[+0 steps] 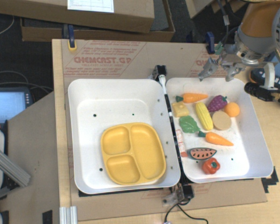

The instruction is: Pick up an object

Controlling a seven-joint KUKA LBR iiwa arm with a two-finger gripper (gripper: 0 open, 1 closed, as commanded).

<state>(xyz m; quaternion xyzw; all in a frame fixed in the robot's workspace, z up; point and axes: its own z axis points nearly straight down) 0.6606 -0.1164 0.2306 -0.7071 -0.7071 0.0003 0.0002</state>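
both white bins (84, 139) look like smooth, slightly glossy plastic. inside the left bin, the yellow divided tray (133, 153) is smooth plastic with a soft sheen. the toy foods in the right bin, such as the corn (204, 115), look like plastic. beneath the bins, the surface (107, 59) is matt brown cardboard with red print.

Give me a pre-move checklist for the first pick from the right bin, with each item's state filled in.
1. Claw free of any object: ok, nothing between its spread fingers.
2. Claw over the right white plastic bin: not ok, it sits above the bin's far rim.
3. Target apart from neighbours: ok for the red toy tomato, which only nears the watermelon slice.
4. Yellow toy corn cob free to lift: not ok, crowded by other toys.
5. Yellow divided plastic tray out of the path: ok, in the left bin.
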